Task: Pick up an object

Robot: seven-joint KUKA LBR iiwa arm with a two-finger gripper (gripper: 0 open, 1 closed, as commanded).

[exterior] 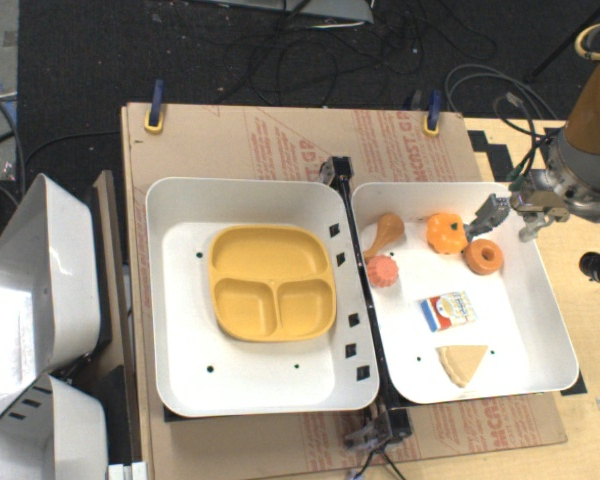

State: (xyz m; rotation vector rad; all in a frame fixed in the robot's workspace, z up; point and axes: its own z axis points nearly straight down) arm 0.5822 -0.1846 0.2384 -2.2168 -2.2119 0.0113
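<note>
Camera view: tool (507, 220) over the right bin (555, 298), near its far-right corner, fingers spread wide, nothing between them. Brown donut (483, 257) just below the tool, orange pumpkin (445, 233) just left of it. Further left: drumstick (384, 234), pink ball (382, 271). Lower down: small carton (448, 311), tan wedge (463, 362). Left bin (170, 298) holds a yellow divided tray (273, 280).

Six items are seen scattered in the right bin (552, 313): a drumstick (384, 233), pink ball (382, 271), orange pumpkin (445, 233), brown donut (483, 257), small carton (449, 311) lying flat, and tan wedge (463, 363).
</note>
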